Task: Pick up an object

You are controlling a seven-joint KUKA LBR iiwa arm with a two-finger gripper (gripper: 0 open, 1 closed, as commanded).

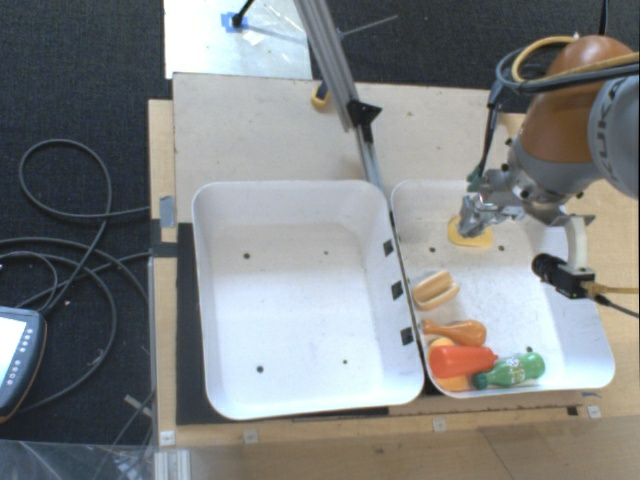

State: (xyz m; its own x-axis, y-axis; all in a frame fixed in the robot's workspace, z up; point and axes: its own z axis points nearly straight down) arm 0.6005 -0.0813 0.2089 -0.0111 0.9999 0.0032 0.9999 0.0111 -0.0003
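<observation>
My claw (480, 214) hangs right over the flat yellow disc (469, 233); whether it's parted, I cannot tell.

black cables (70, 218) loop over the dark floor left of the desk (260, 128). a handheld screen unit (18, 353) lies at the left edge. a grey pole (330, 48) slants across the desk's far side, past blue tape (232, 21).

Two shallow white bins, a left bin (300, 298) and a right bin (560, 318), are sitting side by side, the right one holding six toy foods: one hot dog (436, 288), one chicken drumstick (456, 331), one carrot (462, 360), one green bottle (512, 370), one yellow disc (470, 234) and one orange piece (452, 381).
</observation>
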